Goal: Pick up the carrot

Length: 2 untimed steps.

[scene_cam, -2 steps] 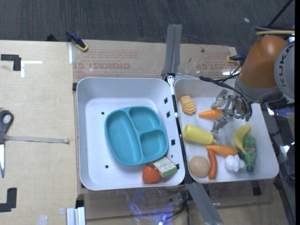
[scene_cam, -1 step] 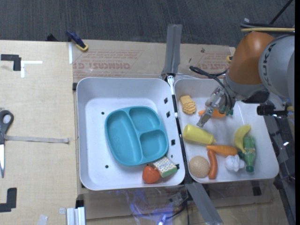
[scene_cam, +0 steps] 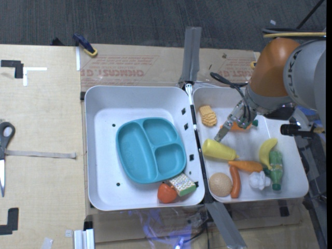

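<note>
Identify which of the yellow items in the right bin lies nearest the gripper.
The ridged corn piece near the bin's back left corner sits closest to the gripper; the yellow cone and the banana lie farther forward.

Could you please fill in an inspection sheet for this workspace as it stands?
Surface: two white bins on a wooden bench.
Job's things: carrot lying in right bin, untouched.
Clutter: blue divided plate, tomato, sandwich in left bin; corn, yellow bottle, banana, egg in right bin.
Grippers: gripper low over right bin, above the carrot.
Cables: black cable by the wrist.
Surroundings: scissors at left, dark carpet.
</note>
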Tool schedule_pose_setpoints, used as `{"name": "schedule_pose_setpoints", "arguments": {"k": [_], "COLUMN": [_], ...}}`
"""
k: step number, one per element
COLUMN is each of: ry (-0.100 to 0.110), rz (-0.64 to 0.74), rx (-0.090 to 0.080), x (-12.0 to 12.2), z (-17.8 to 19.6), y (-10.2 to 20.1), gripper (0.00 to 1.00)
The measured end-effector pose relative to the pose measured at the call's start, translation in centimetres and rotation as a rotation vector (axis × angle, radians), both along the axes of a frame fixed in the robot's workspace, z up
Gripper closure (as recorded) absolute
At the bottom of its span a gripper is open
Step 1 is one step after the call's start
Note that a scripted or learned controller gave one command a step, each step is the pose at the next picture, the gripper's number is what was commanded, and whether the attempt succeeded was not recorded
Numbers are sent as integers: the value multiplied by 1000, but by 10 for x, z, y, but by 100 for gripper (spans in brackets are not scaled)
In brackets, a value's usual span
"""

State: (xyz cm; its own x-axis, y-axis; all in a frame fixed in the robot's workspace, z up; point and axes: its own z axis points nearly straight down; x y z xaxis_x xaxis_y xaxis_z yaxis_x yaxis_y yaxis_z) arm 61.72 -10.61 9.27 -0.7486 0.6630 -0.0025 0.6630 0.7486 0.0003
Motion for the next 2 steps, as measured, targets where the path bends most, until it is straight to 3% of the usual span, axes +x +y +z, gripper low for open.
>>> {"name": "schedule_pose_setpoints", "arguments": {"k": [1,2], "ry": [-2,-5], "rz": [-278,-273], "rx": [0,-2], "x": [-2,0], "z": [1,11], "y": [-58,-57], "gripper": [0,100]}}
